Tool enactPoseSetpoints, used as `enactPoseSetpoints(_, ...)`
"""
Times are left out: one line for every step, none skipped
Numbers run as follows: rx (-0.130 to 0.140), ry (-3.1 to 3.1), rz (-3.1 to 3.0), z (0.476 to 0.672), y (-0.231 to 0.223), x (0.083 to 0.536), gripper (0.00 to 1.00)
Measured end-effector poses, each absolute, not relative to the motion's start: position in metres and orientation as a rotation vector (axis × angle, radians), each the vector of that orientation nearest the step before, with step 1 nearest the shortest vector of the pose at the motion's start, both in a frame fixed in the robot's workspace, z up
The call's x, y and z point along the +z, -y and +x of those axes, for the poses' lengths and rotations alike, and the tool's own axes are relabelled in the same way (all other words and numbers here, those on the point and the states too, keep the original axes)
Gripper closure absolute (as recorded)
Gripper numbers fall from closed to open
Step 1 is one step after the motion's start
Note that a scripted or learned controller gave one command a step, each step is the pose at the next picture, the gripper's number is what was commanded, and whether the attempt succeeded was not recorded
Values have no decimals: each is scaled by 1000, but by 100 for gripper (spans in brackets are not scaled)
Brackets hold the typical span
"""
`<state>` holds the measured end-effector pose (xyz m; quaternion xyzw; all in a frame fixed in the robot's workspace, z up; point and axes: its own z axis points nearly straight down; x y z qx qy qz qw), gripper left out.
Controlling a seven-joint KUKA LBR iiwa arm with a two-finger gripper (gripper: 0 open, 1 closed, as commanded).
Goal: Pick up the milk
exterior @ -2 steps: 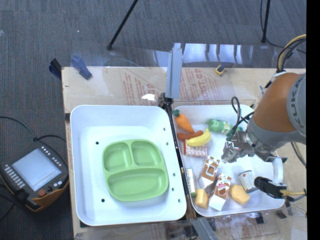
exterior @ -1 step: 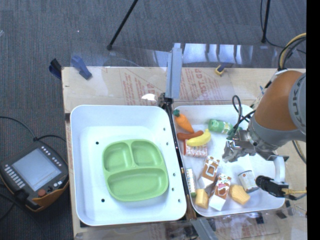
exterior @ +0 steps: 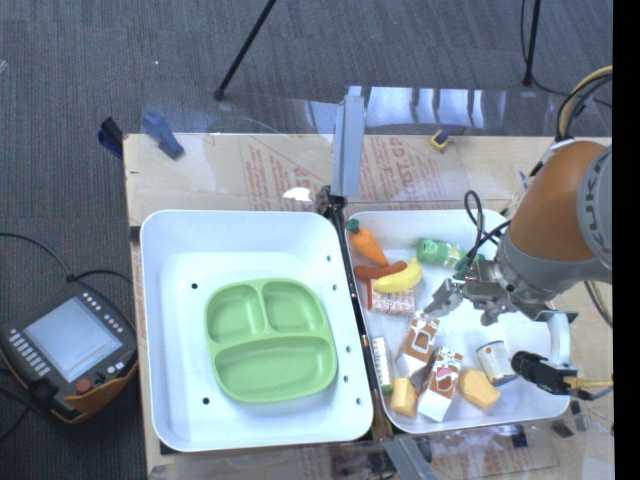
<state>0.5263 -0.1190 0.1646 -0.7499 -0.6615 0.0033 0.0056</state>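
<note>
Lowest in the camera view, at the near end of the right bin (exterior: 560, 408), two small milk cartons stand side by side: one (exterior: 420, 337) just below and left of the gripper (exterior: 455, 293), the other (exterior: 441, 380) farther below it, nearer the bin's front wall. Both are white with brown and red print. Neither carton is between the gripper's fingers.

Gripper position: above the right bin's middle, with its fingers pointing left. Whether the fingers are spread or closed cannot be determined.

Adjacent items:
- Yellow cheese wedge (exterior: 403, 397), left of the lower carton.
- Orange-yellow block (exterior: 479, 389), right of the lower carton.
- Small can (exterior: 493, 359), below and right of the gripper.
- Banana (exterior: 396, 279), left of the gripper.
- Carrot (exterior: 366, 245), up and left of the gripper.
- Green bottle (exterior: 437, 251), above the gripper.

Left bin (exterior: 170, 268): holds a green divided plate (exterior: 270, 338), well left of the gripper.

Floor beside the tabletop (exterior: 240, 163): a handheld control pendant (exterior: 65, 353), far left.
</note>
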Motion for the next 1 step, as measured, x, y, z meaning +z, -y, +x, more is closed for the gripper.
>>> enactPoseSetpoints(-33, 2249, -2210, 506, 113, 101, 0)
